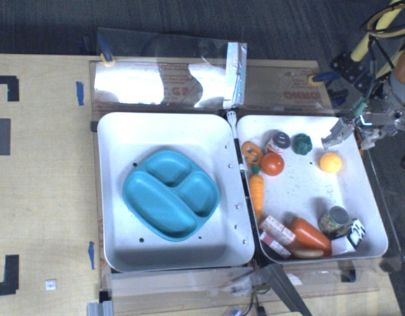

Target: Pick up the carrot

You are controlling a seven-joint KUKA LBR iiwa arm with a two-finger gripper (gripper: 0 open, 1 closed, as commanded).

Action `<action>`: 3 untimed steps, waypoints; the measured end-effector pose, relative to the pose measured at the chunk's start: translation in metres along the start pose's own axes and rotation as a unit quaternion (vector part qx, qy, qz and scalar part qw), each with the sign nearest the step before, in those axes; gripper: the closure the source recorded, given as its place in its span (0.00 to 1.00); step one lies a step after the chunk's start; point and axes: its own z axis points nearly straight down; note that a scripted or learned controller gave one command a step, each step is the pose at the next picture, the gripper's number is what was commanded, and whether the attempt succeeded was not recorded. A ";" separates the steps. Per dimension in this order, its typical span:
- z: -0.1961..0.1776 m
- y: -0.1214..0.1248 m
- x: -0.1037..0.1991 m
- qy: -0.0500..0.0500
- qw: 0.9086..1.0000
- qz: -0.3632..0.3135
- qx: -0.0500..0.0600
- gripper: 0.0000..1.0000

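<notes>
The carrot is orange with a green top and lies lengthwise against the left wall of the right bin, top pointing away from me. My gripper hangs over the bin's far right corner, well to the right of the carrot and apart from it. It stands open with nothing between its fingers. A yellow-orange ball lies just below and left of the gripper.
Close to the carrot are a red tomato and an orange ring-shaped piece. A dark round thing, a green lump, a can, a long red-orange piece and a small box share the bin. The left bin holds a blue divided plate.
</notes>
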 end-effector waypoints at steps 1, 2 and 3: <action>0.141 0.047 -0.024 -0.003 0.999 0.031 -0.008 0.00; 0.186 0.033 -0.026 -0.001 0.998 -0.057 -0.003 0.00; 0.108 -0.017 -0.059 -0.002 1.000 0.000 -0.004 0.00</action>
